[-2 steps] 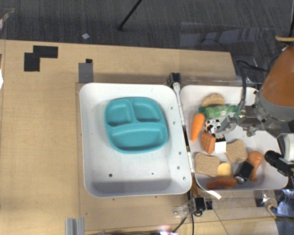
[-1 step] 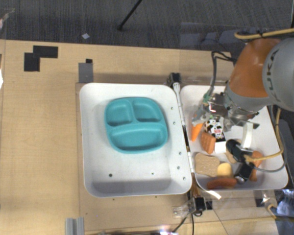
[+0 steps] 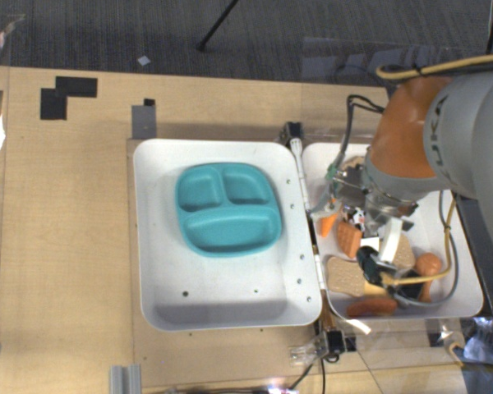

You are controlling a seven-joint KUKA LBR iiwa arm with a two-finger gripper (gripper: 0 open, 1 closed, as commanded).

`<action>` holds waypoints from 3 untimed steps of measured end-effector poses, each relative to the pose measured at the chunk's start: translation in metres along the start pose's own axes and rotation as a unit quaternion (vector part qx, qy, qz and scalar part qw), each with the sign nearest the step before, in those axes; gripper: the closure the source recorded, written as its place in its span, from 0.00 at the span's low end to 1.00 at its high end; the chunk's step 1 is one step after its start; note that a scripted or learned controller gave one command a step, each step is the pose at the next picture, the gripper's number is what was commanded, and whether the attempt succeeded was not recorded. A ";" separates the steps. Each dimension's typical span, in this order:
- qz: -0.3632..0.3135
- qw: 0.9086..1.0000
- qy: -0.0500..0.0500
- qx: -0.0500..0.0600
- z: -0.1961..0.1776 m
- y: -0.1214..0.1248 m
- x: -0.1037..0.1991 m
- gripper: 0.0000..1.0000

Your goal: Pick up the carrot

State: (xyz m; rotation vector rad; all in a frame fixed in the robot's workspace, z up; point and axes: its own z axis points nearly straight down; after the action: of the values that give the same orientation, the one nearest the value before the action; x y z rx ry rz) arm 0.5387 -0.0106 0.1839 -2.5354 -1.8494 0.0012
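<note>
Partial letters "UK" on the grey arm (image 3: 468,138), cut off; no other legible text.

The arm (image 3: 444,130) runs off the right edge and covers much of the right bin (image 3: 468,302). Its hand (image 3: 363,212) is masked by wrist and cables, the finger state unreadable. The carrot (image 3: 348,238) is partly hidden beneath it. Neighbouring food pieces overlap, too small to identify.

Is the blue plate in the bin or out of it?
In. The teal divided plastic plate lies flat inside the left white bin.
</note>
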 end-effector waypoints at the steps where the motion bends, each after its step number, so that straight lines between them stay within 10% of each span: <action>1: -0.095 0.995 -0.001 -0.004 -0.002 0.037 -0.028 0.00; 2: -0.061 0.998 0.001 -0.001 0.000 -0.006 0.009 0.00; 3: -0.156 0.988 -0.002 -0.003 0.031 0.070 -0.059 0.00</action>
State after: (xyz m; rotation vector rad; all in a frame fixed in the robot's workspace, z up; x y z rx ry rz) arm 0.5869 -0.0882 0.1528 -2.2213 -2.2268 0.0000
